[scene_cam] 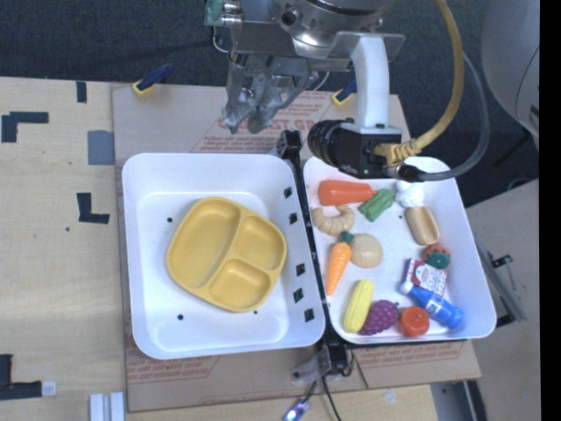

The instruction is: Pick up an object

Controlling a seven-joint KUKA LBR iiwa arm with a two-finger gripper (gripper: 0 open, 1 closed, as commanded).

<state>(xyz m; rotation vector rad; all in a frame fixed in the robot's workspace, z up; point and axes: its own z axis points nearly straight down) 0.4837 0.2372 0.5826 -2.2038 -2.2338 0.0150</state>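
Gripper (pixel 250 117): hangs at 12 o'clock above the far rim of the left bin (pixel 145 235), over the cardboard; fingers pointing down, seemingly close together with nothing between them, though glare blurs them.
Arm (pixel 333 7): grey body at top centre, wrist tilted down toward the bins.
Left bin: holds a yellow three-compartment plate (pixel 226 253), centre.
Right bin (pixel 465 253): orange carrot (pixel 344 191) and green pepper (pixel 377 203) at 12 o'clock; bread roll (pixel 422 224) at 2; small carrot (pixel 337 263) at 9; corn cob (pixel 358 303), purple grapes (pixel 380 316), tomato (pixel 414 322) and blue bottle (pixel 438 307) along 6 to 4.
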